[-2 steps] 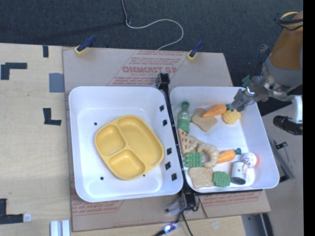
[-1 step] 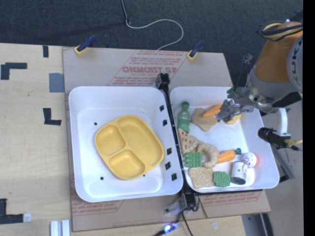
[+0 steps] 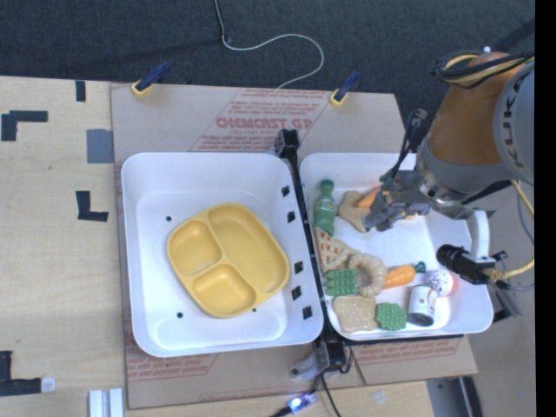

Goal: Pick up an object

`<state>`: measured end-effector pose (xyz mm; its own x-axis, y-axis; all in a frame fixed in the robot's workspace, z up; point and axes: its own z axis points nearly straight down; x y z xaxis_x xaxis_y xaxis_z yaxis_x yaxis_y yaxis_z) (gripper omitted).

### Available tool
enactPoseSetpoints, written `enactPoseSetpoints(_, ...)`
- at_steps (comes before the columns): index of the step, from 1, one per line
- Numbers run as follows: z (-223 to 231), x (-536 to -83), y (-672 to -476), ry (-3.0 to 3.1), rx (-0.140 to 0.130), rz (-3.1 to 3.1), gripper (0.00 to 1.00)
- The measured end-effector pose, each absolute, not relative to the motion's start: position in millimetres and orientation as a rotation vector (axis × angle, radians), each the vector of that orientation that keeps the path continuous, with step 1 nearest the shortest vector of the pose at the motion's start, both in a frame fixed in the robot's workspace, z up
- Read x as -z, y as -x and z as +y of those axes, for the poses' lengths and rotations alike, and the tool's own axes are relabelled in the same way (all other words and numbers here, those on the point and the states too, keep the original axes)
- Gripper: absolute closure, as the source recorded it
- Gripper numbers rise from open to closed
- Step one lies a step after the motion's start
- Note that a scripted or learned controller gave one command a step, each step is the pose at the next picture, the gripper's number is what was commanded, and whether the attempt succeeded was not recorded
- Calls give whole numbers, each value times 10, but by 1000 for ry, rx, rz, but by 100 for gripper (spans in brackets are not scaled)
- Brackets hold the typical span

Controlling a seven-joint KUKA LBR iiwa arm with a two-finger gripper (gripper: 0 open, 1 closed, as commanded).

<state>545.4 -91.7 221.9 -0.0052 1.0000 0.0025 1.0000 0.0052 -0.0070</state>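
While gripper (image 3: 388,215) hangs over tan bread-like piece (image 3: 352,208) at back of right bin (image 3: 460,320), finger state impossible to judge. Green bottle (image 3: 324,205) just beside piece, orange bit touching. Risk: crowding, fingers nudging neighbours, piece slipping. Yellow tray (image 3: 228,259) in left bin.

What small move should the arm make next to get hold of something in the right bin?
Probably lower straight down. The gripper hovers at the far end of the right bin, over a tan toy beside the green bottle. Nothing shows between its fingers, and the other toys lie nearer the camera, so this piece looks like the closest target.
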Motion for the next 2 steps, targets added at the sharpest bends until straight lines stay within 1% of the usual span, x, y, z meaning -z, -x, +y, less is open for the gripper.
enactPoseSetpoints(1,-465,-2142,-5048,2210,-8,-2220,100)
enactPoseSetpoints(2,-236,-2306,-4932,2213,-6,-2223,100)
